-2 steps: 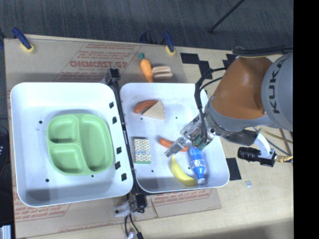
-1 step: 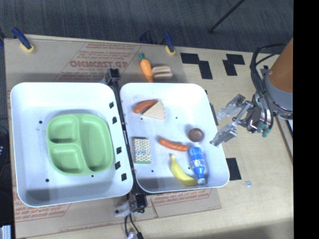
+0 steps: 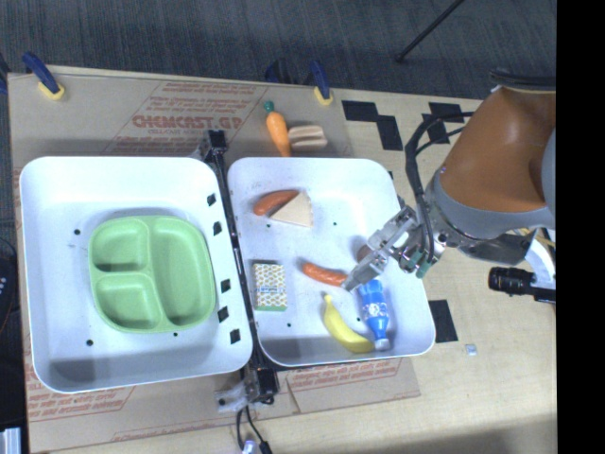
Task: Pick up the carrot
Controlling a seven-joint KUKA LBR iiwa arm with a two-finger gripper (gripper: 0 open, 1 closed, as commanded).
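Observation:
The carrot (image 3: 277, 130), orange with a green top, lies outside the bins on the cardboard just behind the right bin's far rim. My gripper (image 3: 365, 261) is low inside the right bin (image 3: 378, 173), near its right side and far from the carrot. It is open, with nothing between its fingers. The lower fingertip (image 3: 358, 278) sits right next to the right end of a small orange-red sausage-shaped piece (image 3: 323, 274).
A tan block (image 3: 307, 138) lies beside the carrot. The right bin also holds a sausage (image 3: 273, 200), a pale wedge (image 3: 293, 212), a patterned card (image 3: 269, 285), a banana (image 3: 342, 327) and a blue bottle (image 3: 375, 312). A green divided plate (image 3: 149, 272) sits in the left bin (image 3: 57, 183).

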